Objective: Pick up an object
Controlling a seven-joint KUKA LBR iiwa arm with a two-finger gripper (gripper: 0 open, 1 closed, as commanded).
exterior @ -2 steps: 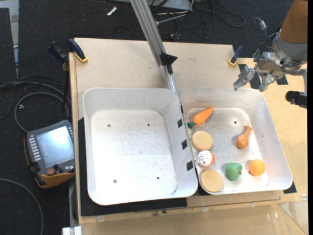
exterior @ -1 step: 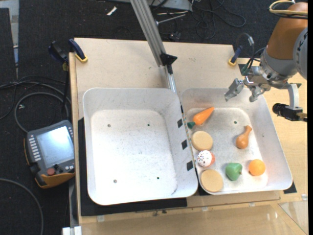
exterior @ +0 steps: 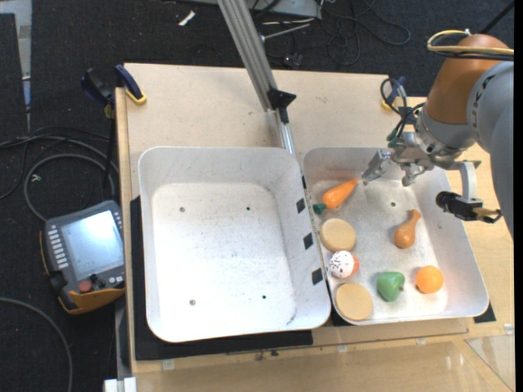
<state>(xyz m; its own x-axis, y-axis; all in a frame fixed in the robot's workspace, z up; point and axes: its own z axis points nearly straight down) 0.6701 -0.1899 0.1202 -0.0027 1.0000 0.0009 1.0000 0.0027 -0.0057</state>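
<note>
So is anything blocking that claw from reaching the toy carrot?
Nothing visible does. The gripper hangs over the right bin, just right of the carrot, with bare bin floor between them. The round biscuit and drumstick lie nearer the camera, off that line.

A tan bench (exterior: pixel 212 109) bears two white bins (exterior: pixel 216 243) side by side.

even, bright overhead light, soft shadows, mild glare on the white bins (exterior: pixel 163 166), slightly soft focus.

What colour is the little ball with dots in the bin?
The ball is white with red and orange spots, seen in the camera view, lying in the right bin.
</note>
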